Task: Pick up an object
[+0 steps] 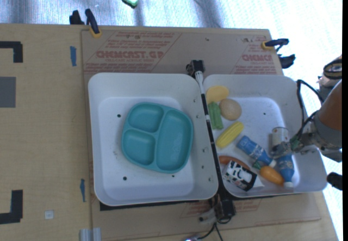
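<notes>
The right bin (261, 88) holds several small objects. A yellow piece (217, 93), a green piece (216, 116) and a beige egg shape (230, 108) lie near its left wall. Below them are a yellow corn cob (229, 134), a blue bottle (253, 149), a black-and-white toy (238, 174) and an orange carrot (271, 175). A silver can (279, 136) and a second blue bottle (286, 168) sit toward the right. My gripper (287, 149) reaches in from the right, low over the bin between the can and that second bottle. Nothing is visibly held.
The left bin (103, 142) carries a teal divided plate (157, 137). The arm (330, 125) and its cables hang over the right bin's right rim. Clamps (274, 44) stand at the board's far edge. A ridge (207, 125) separates the two bins.
</notes>
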Controlling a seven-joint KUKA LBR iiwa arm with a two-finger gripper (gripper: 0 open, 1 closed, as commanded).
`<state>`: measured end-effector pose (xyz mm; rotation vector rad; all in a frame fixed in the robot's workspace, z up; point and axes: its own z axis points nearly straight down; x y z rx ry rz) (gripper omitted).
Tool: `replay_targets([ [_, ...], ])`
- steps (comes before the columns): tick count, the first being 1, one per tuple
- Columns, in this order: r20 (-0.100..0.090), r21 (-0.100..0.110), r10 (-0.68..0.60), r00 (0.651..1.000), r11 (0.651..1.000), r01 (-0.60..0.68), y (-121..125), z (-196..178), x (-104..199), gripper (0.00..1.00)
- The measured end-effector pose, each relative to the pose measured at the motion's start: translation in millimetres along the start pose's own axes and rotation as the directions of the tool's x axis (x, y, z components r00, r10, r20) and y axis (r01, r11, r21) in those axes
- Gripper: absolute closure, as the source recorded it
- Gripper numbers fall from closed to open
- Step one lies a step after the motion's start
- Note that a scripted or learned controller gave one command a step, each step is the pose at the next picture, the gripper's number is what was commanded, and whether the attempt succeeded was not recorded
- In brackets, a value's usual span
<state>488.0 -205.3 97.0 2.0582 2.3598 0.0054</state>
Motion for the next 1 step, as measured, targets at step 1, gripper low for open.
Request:
replay_targets([
  [1,-0.001,0.01,0.405,0.914,0.914,-0.405,-1.2,-44.3,50.8,1.0],
])
